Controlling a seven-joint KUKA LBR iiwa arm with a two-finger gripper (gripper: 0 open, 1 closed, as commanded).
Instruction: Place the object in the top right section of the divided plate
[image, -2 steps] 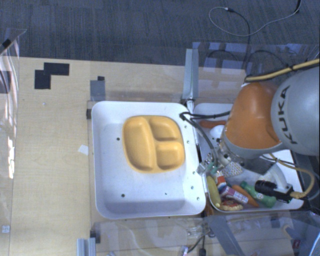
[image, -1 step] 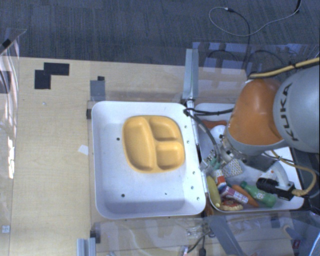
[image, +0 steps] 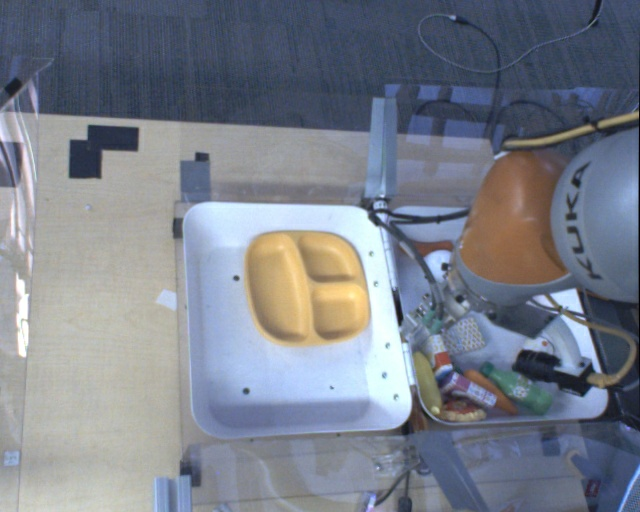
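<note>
A dark grey carpeted floor (image: 200, 50) runs along the top of the camera view, with a thin cable (image: 470, 45) looping over it. Below it lies the pale wooden bench (image: 90, 300), marked near its upper left by two black tape patches (image: 100, 148) and bearing a small white scrap (image: 165, 298) beside the bins.

The arm (image: 560, 220), grey with its broad orange band, comes in from the right and hangs over the right bin (image: 595, 405), hiding much of it. The left bin (image: 290, 400) sits touching the right bin's side, its white floor mostly bare.

In the left bin's upper middle rests the yellow divided plate (image: 305, 287), with one long section on its left and two smaller ones stacked on its right. No object lies in any of its sections, so the top right section holds nothing.

The right bin holds the loose objects, crowded along its lower edge: a yellow banana-like piece (image: 427, 380) against the left wall, a small red and white packet (image: 466, 387), an orange carrot-like piece (image: 497, 394) and a green bottle-shaped item (image: 522, 390), all touching or just beside one another.

The gripper (image: 438, 318) hangs low in the right bin just above these objects. Whether it is parted or closed cannot be told, nor whether anything is in its grasp.
</note>
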